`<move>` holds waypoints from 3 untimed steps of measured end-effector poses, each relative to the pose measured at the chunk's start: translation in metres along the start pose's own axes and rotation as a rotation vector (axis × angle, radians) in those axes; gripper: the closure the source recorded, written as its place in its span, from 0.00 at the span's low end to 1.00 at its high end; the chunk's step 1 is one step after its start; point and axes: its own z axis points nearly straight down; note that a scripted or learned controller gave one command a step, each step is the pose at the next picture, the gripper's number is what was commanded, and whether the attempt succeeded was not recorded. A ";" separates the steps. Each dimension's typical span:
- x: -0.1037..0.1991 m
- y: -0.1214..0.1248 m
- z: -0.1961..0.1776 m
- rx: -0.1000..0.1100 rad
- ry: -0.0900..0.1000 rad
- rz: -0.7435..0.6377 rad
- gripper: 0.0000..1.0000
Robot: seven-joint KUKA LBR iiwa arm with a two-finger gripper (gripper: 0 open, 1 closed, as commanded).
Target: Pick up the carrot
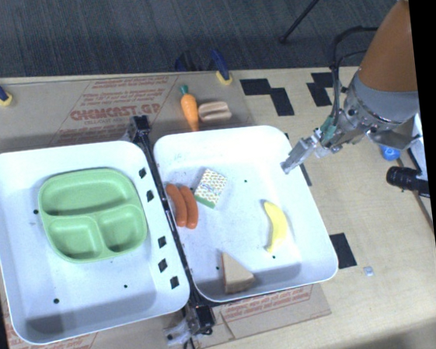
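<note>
The grey metal pincer [293, 160], its state unclear, is hovering at the right white bin's [307, 238] right rim. The small orange carrot [189, 109] is lying outside on the desk [385, 268], beyond the bin's far edge.

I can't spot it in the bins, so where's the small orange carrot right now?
The small orange carrot lies on the bench outside the bins, just beyond the right white bin's far rim, beside a tan bun-like toy.

Robotics lab – taped bench [371, 285]; clamped white bins [24, 254].
</note>
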 end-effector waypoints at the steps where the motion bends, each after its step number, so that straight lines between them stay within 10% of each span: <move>1: 0.012 -0.043 0.132 0.004 0.005 0.180 0.00; 2: 0.013 -0.047 0.020 0.000 0.000 -0.136 0.00; 3: 0.069 -0.057 0.081 0.003 0.004 -0.159 0.00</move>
